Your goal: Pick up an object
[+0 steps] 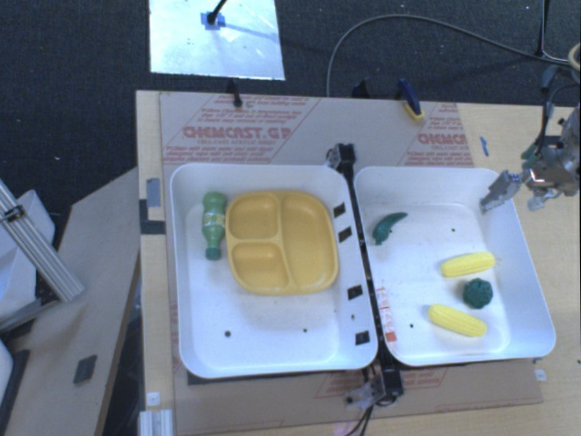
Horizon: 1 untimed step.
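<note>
Gripper (pixel 519 189) at the far right corner of the right bin (pixel 427 182), poised above the rim with its two fingers spread apart and nothing between them; the arm (pixel 565 157) enters from the right edge of the scene. Candidate objects lie in the right bin: an upper corn cob (pixel 468 263) nearest the gripper, a dark green broccoli floret (pixel 477 292) just beside and nearer than it, a lower corn cob (pixel 457 321) toward the near wall, and a green pepper (pixel 388 226) well apart to the left, close to the divider between bins. The left bin (pixel 186 271) holds a yellow divided plate (pixel 281 242) with a green bottle (pixel 213 224) touching its left edge. No object is yet grasped; the step in hand appears to be the approach. Judged from this layout, the upper corn cob is the most accessible target: the gripper should travel left and nearer, turn so that the fingers straddle the cob across its short axis, and descend at its middle, keeping clear of the broccoli floret so that neither finger lands on it. Closing near one end would risk the rounded cob rolling or slipping out
</note>
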Each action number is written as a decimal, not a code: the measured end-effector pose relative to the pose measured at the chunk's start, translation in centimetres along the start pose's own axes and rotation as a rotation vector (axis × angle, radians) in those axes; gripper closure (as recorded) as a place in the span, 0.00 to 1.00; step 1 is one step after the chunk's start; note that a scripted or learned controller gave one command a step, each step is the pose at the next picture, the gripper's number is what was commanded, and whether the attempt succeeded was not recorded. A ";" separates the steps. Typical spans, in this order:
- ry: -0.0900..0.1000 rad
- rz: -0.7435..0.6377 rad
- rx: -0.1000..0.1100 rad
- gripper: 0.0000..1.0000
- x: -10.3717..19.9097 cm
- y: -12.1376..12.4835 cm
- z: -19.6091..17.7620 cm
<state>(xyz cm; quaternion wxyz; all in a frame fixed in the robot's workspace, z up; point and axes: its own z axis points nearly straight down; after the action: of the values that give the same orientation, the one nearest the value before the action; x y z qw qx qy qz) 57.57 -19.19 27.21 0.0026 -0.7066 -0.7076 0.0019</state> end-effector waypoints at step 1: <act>-0.002 -0.002 -0.009 0.00 0.0 0.2 -0.5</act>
<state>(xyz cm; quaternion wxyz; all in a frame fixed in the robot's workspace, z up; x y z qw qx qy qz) 57.75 -19.16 27.68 -0.0011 -0.7058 -0.7084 -0.0004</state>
